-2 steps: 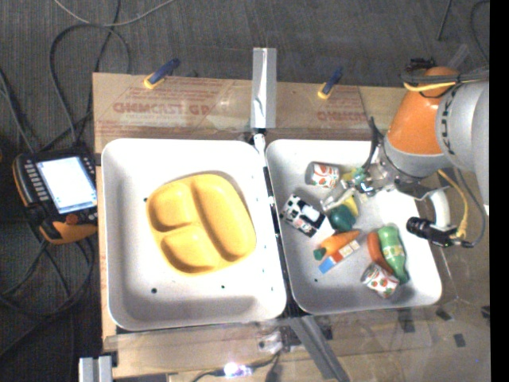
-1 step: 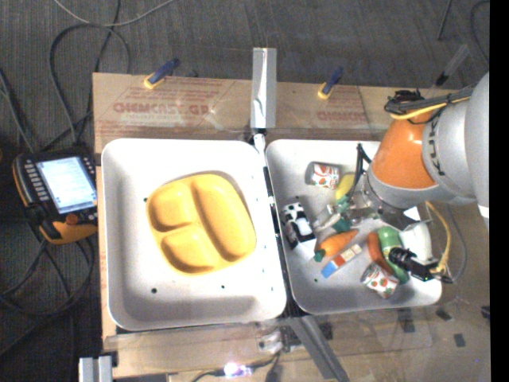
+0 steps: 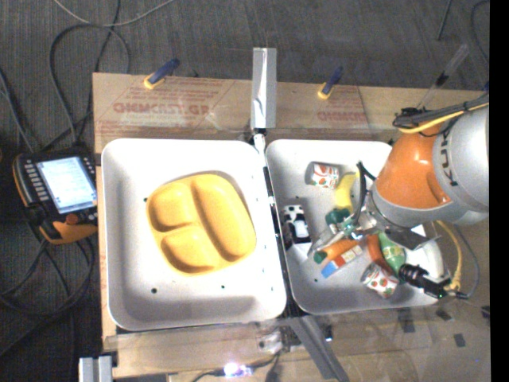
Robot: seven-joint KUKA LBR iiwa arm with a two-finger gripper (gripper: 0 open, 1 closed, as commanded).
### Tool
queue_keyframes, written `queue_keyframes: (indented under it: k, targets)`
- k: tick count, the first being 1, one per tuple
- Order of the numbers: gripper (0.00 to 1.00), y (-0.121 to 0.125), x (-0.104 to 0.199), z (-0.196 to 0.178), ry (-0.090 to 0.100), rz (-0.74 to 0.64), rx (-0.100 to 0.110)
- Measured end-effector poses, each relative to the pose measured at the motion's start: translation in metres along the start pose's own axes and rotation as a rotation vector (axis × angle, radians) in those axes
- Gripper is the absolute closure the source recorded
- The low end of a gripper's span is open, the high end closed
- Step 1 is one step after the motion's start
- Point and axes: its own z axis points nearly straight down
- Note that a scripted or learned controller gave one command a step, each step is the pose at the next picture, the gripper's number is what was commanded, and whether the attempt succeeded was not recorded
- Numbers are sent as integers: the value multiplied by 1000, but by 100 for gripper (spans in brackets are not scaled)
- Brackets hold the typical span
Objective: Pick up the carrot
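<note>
Carrot: small orange tapered plastic carrot (image 3: 343,251), lying in the right shallow white bin (image 3: 298,285) amid clutter.
Arm: grey arm with orange band (image 3: 413,177), above that bin.
Tool: tool (image 3: 352,228) just above the carrot; opening cannot be told.
Risk: the neighbouring green bottle (image 3: 391,251) or small printed can (image 3: 378,280) might be caught instead.

We see a brown plywood bench (image 3: 223,106), two shallow white plastic bins directly on it, left bin (image 3: 119,293), right bin (image 3: 290,153) touching it, two blue-and-yellow clamps (image 3: 161,73) behind the left bin
</note>
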Motion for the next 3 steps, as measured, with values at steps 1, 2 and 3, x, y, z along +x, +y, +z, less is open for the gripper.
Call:
queue_keyframes:
  k: [1, 2, 3]
  targets:
    - [100, 2, 1, -10, 4, -3, 0]
    - [100, -23, 62, -92, 11, 208, 23]
    - [100, 16, 46, -133, 6, 398, 24]
